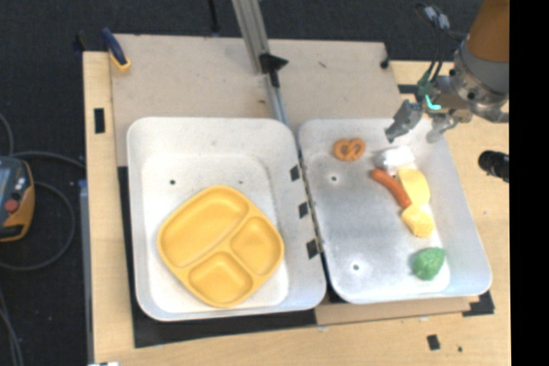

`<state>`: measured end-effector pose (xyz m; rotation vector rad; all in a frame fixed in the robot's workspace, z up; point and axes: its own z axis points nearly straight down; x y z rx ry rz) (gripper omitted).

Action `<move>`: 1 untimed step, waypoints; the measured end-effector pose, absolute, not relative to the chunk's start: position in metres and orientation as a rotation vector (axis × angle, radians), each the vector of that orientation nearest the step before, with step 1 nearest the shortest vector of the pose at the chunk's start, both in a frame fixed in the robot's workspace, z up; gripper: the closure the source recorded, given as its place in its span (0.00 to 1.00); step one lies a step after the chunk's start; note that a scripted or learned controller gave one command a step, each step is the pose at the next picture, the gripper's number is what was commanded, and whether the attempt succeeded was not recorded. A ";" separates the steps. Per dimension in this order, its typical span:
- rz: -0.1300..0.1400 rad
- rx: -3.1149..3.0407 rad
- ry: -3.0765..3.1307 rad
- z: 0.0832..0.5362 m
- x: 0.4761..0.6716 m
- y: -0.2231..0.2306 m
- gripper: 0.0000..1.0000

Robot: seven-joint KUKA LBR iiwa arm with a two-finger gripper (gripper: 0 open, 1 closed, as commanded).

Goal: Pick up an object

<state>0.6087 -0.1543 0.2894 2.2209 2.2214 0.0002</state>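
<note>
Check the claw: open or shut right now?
Open. The claw has its two fingers spread apart above the right bin's far edge, nothing between them.

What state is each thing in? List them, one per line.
Gripper: open, above right bin's far edge, holding nothing.
Tray: upright, in left bin.
Pretzel: flat, in right bin.
Carrot: lying, beside yellow pieces.
Broccoli: resting near right bin's front corner.

Two bins sat side by side: left bin [146,152] held a sectioned tray [220,245], right bin [360,219] held a pretzel [348,150] at back, a sausage [390,186] and two blocks [415,201] mid-right, a leafy piece [428,263] at front right, the gripper [420,123] over its back-right edge.
</note>
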 end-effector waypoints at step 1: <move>0.002 2.220 2.221 0.290 0.609 -0.154 0.00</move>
